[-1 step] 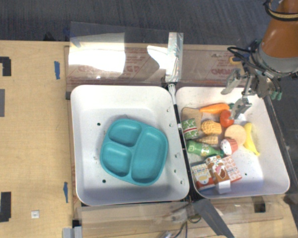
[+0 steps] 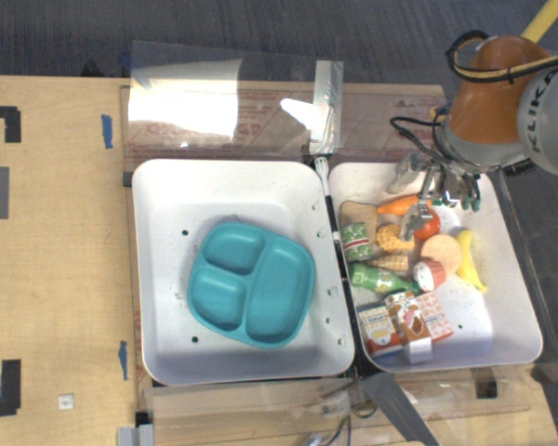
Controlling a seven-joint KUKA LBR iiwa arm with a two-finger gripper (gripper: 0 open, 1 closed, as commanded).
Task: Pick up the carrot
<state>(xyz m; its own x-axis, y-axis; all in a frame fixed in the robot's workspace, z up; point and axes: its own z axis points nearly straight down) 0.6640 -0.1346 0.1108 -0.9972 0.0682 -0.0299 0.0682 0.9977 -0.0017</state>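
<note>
Arm [image 2: 502, 91] enters at the bench's upper right; orange band sits above the wrist, over the right bin's [image 2: 511, 337] far edge.

Gripper [image 2: 428, 198] is low inside the right bin, near its far edge, pointing down into the pile of toy food. Whether it is spread or pressed together: cannot tell, the view is too cluttered there.

Carrot [image 2: 397, 206] lies in the far part of the right bin, orange, roughly flat, long axis running left to right. It is just left of the gripper, touching or nearly touching; contact cannot be resolved. Not visibly pinched.

Other contents of the right bin:
- tomato [image 2: 425, 223] just beneath the gripper, beside the carrot
- peach [image 2: 440, 250] near the bin's middle
- banana [image 2: 469, 260] toward the right edge
- corn [image 2: 388, 240] below the carrot
- green can [image 2: 356, 242] by the left edge
- carton [image 2: 405, 321] in the near part

Left bin [image 2: 158, 193] holds a teal tray [image 2: 251, 283] with three compartments, about centred.
</note>
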